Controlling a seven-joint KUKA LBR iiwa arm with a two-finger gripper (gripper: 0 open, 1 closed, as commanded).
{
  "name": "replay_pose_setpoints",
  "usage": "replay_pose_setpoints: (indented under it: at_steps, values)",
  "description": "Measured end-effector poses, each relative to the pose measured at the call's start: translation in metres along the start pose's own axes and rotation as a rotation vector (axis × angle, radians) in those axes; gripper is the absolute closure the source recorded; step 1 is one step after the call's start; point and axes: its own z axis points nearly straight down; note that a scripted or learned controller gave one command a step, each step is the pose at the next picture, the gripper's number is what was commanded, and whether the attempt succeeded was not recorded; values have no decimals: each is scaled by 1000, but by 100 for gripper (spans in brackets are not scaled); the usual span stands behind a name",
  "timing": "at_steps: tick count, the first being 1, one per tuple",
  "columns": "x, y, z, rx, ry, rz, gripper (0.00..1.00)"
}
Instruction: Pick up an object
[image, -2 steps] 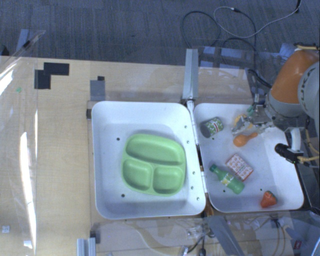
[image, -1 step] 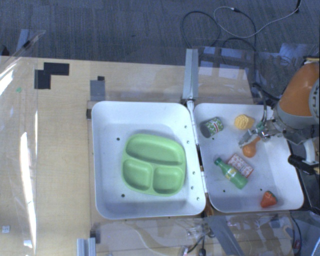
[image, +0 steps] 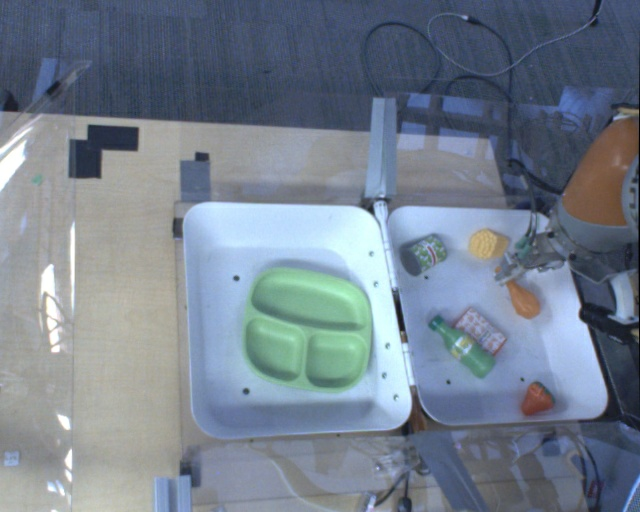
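Note:
The right bin (image: 590, 345) holds several small objects. A can with a green label (image: 424, 252) lies at its back left and a yellow corn piece (image: 487, 243) sits beside it. An orange drumstick-shaped toy (image: 523, 299) lies near the bin's right side. A green bottle (image: 463, 347) lies in the middle, next to a pink patterned box (image: 481, 331). A red-orange fruit toy (image: 537, 399) rests at the front right. My gripper (image: 520, 266) hangs low over the bin, just behind the top end of the drumstick and to the right of the corn piece.
The left bin (image: 215, 330) holds a green divided plate (image: 306, 327). A metal post (image: 380, 150) stands behind the seam between the bins. Cables (image: 450, 60) trail across the floor behind. The arm's grey and orange body (image: 605, 195) looms over the right bin's back right corner.

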Motion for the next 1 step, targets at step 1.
replay_pose_setpoints:
  at_steps: [1]
  values:
    - [55,38,-119,7,2,100,100]
